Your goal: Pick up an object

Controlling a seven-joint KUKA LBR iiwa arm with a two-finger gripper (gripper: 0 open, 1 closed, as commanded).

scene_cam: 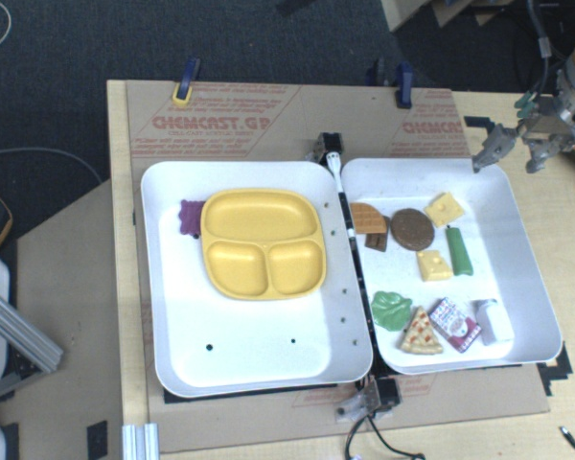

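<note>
Pizza slice toy (421,333), triangular, red-spotted

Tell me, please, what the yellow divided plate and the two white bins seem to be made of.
The yellow divided plate looks like moulded plastic with a matte finish: uniform colour, rounded compartment edges, soft highlights only. The left white bin and right white bin seem to be thin formed plastic, smooth and slightly glossy, with rounded corners and rolled rims; painted metal cannot be excluded.

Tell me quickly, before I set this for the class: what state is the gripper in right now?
Gripper: open, fingers spread, holding nothing, above the far right corner of the right bin.
</note>
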